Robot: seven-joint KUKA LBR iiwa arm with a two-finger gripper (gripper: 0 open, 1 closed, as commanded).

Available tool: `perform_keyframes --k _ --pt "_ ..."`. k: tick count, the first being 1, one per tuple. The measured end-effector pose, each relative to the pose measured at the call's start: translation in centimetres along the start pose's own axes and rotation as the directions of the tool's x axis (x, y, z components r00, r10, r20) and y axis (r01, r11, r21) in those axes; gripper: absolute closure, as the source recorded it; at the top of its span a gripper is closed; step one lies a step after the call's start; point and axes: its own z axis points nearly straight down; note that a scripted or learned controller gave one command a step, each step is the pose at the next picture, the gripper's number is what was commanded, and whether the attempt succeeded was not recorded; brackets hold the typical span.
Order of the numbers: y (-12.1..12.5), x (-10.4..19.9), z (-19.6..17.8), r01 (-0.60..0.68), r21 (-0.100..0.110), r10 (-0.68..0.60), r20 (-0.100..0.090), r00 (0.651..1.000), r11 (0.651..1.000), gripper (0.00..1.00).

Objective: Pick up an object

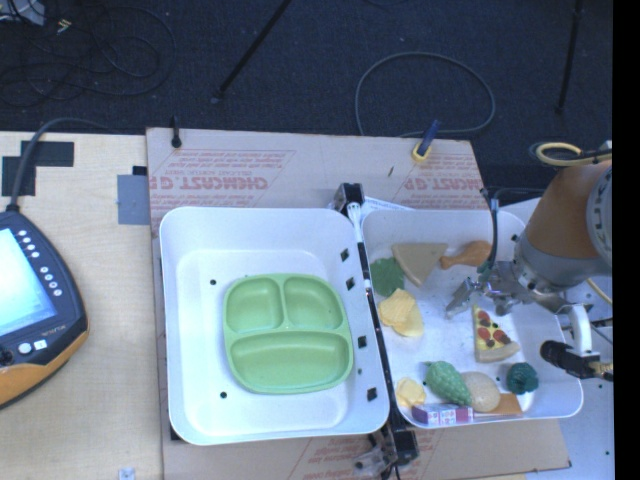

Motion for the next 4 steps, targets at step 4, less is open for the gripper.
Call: perform_keyframes --k 4 --pt "-2.4 11.8 0.1 0.008 -0.014 -0.008 0.0 1.0 1.0 0.0"
